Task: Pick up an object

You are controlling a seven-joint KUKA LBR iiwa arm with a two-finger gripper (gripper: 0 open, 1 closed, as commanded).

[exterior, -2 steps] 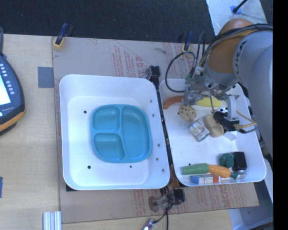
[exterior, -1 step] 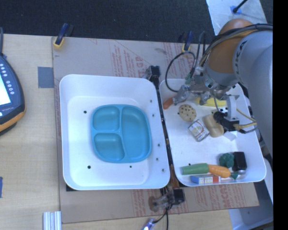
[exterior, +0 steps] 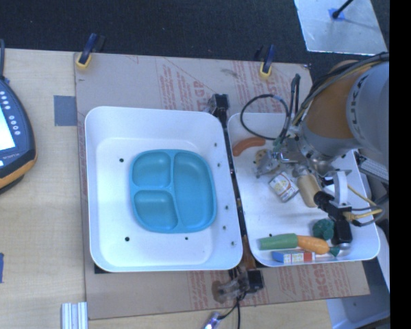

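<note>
Wooden worktop (exterior: 41, 218) carries the right bin (exterior: 257, 212), where a small tin (exterior: 282, 186) lies just beside the gripper (exterior: 272, 157); clenched or released, I cannot tell. Likely light, stiff, slippery, prone to roll: pinch across its sides

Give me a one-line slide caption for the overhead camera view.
Grey KUKA arm reaches over the right bin of small objects; a blue divided plate sits in the left bin.
</note>
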